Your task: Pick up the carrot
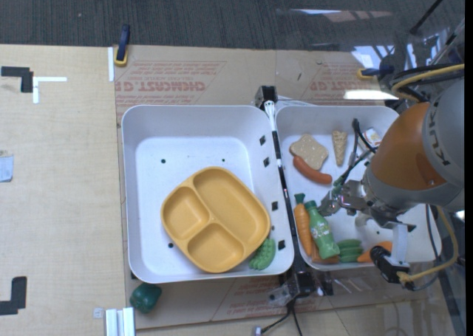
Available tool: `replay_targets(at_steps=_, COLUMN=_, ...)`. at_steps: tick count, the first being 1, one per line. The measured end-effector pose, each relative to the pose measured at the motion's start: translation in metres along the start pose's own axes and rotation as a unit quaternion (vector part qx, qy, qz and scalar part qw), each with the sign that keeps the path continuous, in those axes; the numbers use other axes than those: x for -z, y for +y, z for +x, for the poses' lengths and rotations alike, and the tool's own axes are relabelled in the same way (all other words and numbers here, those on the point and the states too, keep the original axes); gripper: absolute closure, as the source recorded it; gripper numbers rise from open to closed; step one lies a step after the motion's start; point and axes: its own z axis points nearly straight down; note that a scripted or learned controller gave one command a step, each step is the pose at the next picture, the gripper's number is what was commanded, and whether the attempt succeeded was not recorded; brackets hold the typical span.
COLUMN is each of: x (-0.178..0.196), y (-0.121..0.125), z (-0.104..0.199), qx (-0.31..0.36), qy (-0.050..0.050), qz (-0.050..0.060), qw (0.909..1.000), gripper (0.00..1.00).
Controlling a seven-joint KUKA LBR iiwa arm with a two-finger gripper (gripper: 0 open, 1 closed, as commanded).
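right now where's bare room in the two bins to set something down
Left white bin: bare floor along its far side, between the far wall and the yellow three-compartment plate. Right white bin is crowded: bread slice, red sausage, orange carrot and green bottle sit close, arm overhead.

I work in a robotics lab: pale wooden bench (59,216) with black tape markers (18,76), loose cables (421,72) at two o'clock.

The carrot (302,230) I'm after is orange and slender, lying flat in the right bin (290,179) hard against its left wall. It runs lengthwise along that wall, just beside a green bottle (321,232) on its right.
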Motion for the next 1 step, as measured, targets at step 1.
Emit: replay_targets(at_steps=1, x=0.0087, y=0.0018, z=-0.0011, qx=-0.003, qy=0.000, qz=-0.001, qw=1.0000, gripper=1.00)
